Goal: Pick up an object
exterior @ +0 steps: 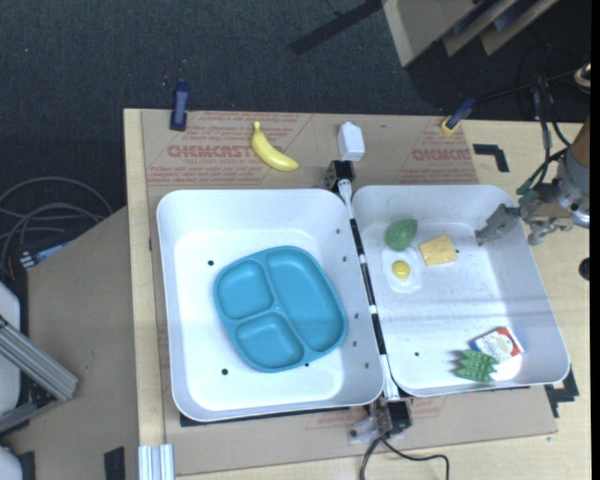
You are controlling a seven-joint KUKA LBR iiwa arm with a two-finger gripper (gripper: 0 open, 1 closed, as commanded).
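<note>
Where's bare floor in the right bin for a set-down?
The middle of the right bin, between the fried egg and the packet, is bare. Crowded: top left, where green toy, egg and yellow block cluster; the claw hangs over the top right.

A cardboard-covered bench [309, 150] stood on dark carpet [84, 56] — black cables [47, 220] coiled at left, a wooden furniture piece [469, 28] at upper right.

Bright, even overhead light washes out the white bins [187, 225], soft shadows pooling toward six o'clock inside them, while the dim floor at twelve o'clock looks grainy and slightly blurred.
</note>
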